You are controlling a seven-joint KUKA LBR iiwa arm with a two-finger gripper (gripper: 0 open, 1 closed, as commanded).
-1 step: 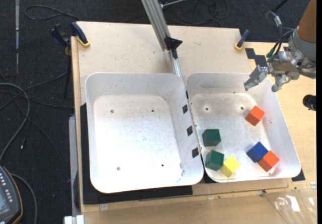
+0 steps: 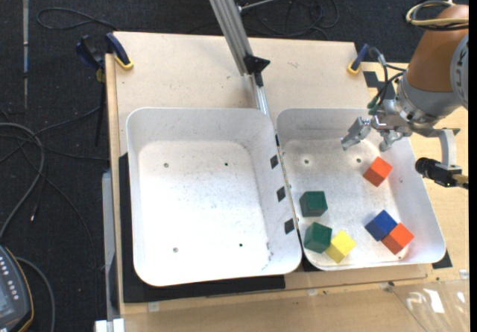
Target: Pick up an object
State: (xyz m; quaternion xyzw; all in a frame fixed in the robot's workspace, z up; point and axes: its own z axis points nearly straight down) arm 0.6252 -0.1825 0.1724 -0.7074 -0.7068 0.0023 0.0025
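six small blocks lie in the right-hand bin (image 2: pixel 417 174) of two shallow white bins set side by side on a pale bench (image 2: pixel 186 77), while the left bin (image 2: pixel 141 129) sits beside it, their inner rims touching. an orange block (image 2: pixel 377 171) rests toward the right bin's far right side, just below the gripper (image 2: pixel 370 138), whose two fingers are spread apart with nothing between them, poised over the bin's far right corner. the grey arm (image 2: pixel 436 62) enters from the right edge. two green blocks (image 2: pixel 314 203) (image 2: pixel 317 236) lie near the bin's left wall, the nearer one touching a yellow block (image 2: pixel 341 245) by the near rim. a blue block (image 2: pixel 381 224) and another orange block (image 2: pixel 399 238) sit together at the near right corner. a metal rail (image 2: pixel 227 13) slants across the bench's far edge toward the bins' shared rim.
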